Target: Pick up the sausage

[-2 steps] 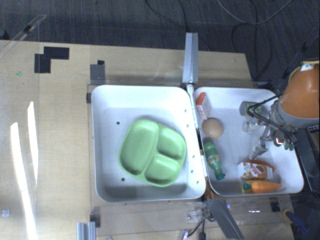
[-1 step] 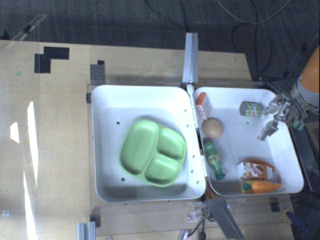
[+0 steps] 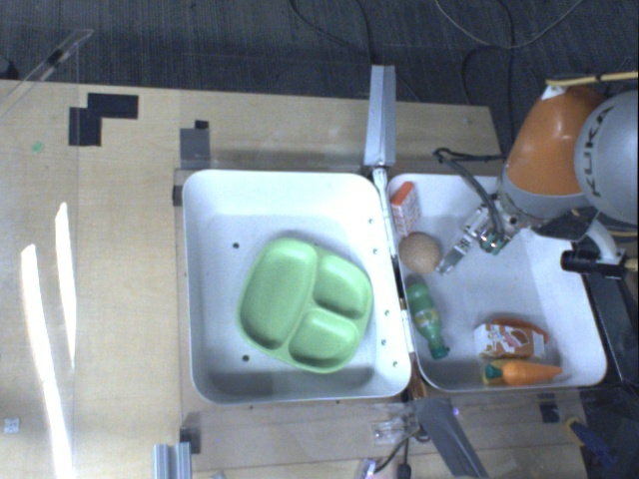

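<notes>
Pincer point(image 3: 465, 246): small, metallic, two-fingered, at the end of a grey arm point(image 3: 611, 158) with a glossy orange band. It sits low over the upper middle of the right bin point(image 3: 579, 307), angled down towards the divider. We cannot tell how far open it is, nor whether it has hold of anything. Just beside its tip, to the left, we list what we take to be the sausage point(image 3: 420, 252): a tan-brown, smooth, rounded piece lying against the bin's left wall. Whether the two touch we cannot tell. Above that piece is a small orange-and-white carton point(image 3: 403, 208). Below it lies a green translucent bottle point(image 3: 426, 317) on its side, along the same wall. Near the bin's lower right corner we note an orange-brown and white packet point(image 3: 514, 338), with a carrot point(image 3: 526, 372) just below it. The left bin point(image 3: 215, 218), shallow, white and round-cornered, bears a pale green three-compartment tray point(image 3: 305, 302) set askew. Both bins rest on a light wooden bench point(image 3: 90, 297), with a metal bracket point(image 3: 380, 118) at their junction. Beyond lies dark carpet point(image 3: 200, 28) crossed by black cables point(image 3: 339, 18).
</notes>
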